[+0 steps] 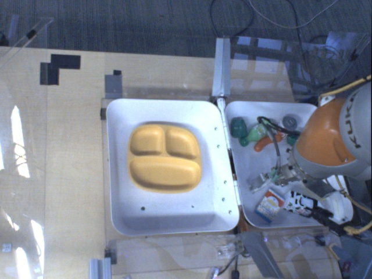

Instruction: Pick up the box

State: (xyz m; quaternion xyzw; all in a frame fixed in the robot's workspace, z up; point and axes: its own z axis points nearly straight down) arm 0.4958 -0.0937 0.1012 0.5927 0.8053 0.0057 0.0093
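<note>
- Box [269, 206] is seen lying flat near the front edge of the right bin [250, 208], a small carton printed in white, orange and blue, with a black-and-white item [300, 202] just beside it
- It is judged to be light and fairly stiff cardboard, easily dented at the corners and likely to slide on the smooth bin floor; a hold across its two longer sides is advised
- The gripper [278, 173] is seen low in the right bin, behind the box and apart from it; whether the jaws are open or closed cannot be told, and nothing is seen held
- Green items [239, 128] and an orange one [267, 142] are crowded at the back of that bin
- A yellow divided tray [165, 157] is carried by the left bin [122, 173]
- The pale wooden surface [58, 173] is marked with black tape, and cables are trailed over dark carpet [145, 10] behind
</note>
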